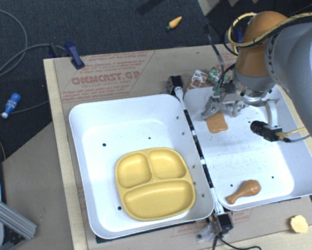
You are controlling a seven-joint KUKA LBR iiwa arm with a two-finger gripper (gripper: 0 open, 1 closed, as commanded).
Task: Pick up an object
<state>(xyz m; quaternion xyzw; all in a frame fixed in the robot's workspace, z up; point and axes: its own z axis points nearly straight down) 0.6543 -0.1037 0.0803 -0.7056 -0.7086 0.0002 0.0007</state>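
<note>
Left bin (117, 126): one yellow plate (154, 183). Right bin (243, 156): one drumstick (243, 190), one brown block (217, 124) partly hidden under the claw (220, 110); I cannot tell its opening.

Glossy yellow plastic plate (154, 183), smooth white plastic bins (117, 126), matt cardboard sheet (105, 74)

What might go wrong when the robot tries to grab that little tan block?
The small tan block lies right by the gripper and close to the inner wall of the shallow white bin it is in. It might get nudged against that wall instead of picked up, or slip out if caught only by an edge.
</note>
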